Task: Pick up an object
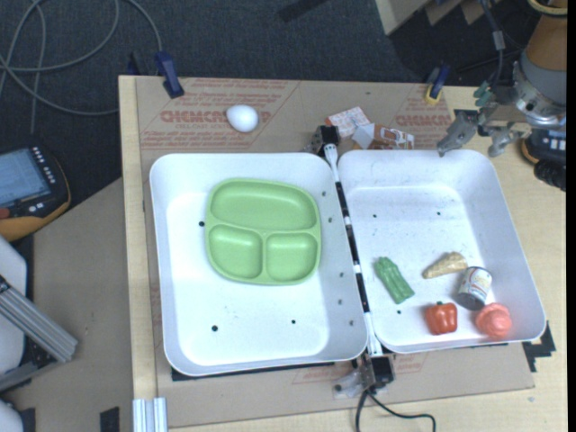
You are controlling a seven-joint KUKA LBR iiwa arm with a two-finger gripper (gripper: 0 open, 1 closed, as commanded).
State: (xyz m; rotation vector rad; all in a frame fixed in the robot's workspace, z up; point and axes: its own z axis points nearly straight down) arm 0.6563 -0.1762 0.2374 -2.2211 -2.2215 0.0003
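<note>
**Small items waiting, lower right of right bin**

Green pickle-like piece (pixel 393 279) lying flat, lower middle of right bin (pixel 405 192); probably light, stiff, best pinched across its narrow width. Nearby: red pepper (pixel 440 318), small can (pixel 473 287). Gripper (pixel 475 130) upper right, above bin's far rim, fingers apart, holding nothing.

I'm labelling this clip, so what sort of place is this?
Probably a robotics lab bench: two white bins clamped on cardboard, toy food such as a pepper, and cables on the carpet.
</note>
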